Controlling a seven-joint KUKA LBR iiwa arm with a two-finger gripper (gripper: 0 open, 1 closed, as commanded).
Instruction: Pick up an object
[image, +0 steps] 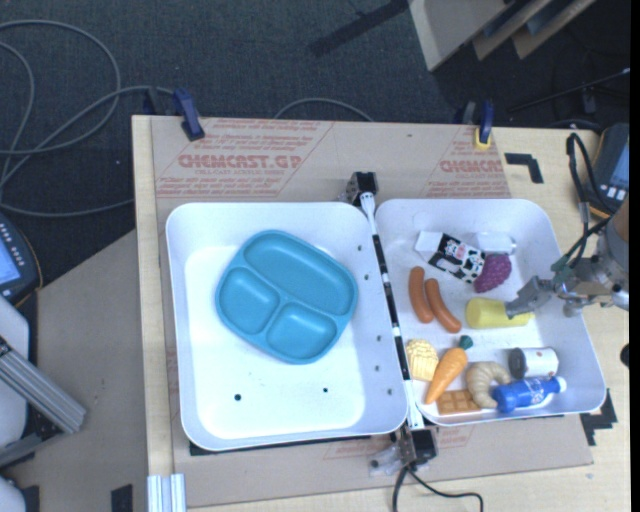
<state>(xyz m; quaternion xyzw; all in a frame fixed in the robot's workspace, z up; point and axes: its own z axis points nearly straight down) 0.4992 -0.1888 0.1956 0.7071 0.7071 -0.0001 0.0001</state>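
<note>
While the gripper (530, 296) hangs over the right bin (560, 235), whether it grips cannot be told; a yellow block (490, 314) lies just beside its tip, toys scattered beyond.

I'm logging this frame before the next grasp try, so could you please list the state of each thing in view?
Blue divided plate: lying flat in the left bin, nothing on it.
Yellow block: lying in the right bin, at the gripper's tip.
Carrot: lying at a slant.
Blue bottle: on its side.
Two sausages: lying side by side.
</note>
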